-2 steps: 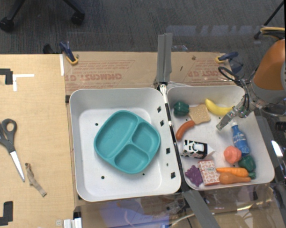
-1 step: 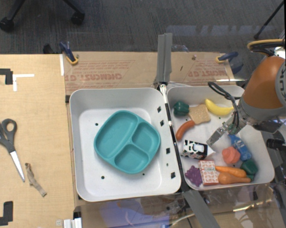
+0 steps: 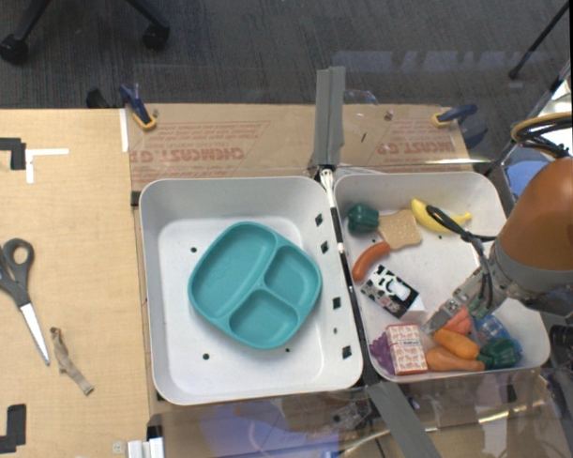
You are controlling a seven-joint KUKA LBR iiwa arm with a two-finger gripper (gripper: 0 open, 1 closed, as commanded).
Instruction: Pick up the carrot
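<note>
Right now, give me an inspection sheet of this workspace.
Surface: two white bins, left bin and right bin, on a bench.
Job's things: carrot in the right bin's near corner, beside a pink box.
Clutter: teal tray in the left bin; banana, bread, sausage, green pepper in the right.
Grippers: gripper low over the carrot corner; grip unclear.
Cables: yellow loop at the right.
Surroundings: scissors on the board, clamps, chair casters.

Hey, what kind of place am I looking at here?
Probably a robotics lab: an arm works over two white bins of toy food such as a carrot, on a cardboard-topped bench with clamps.
</note>
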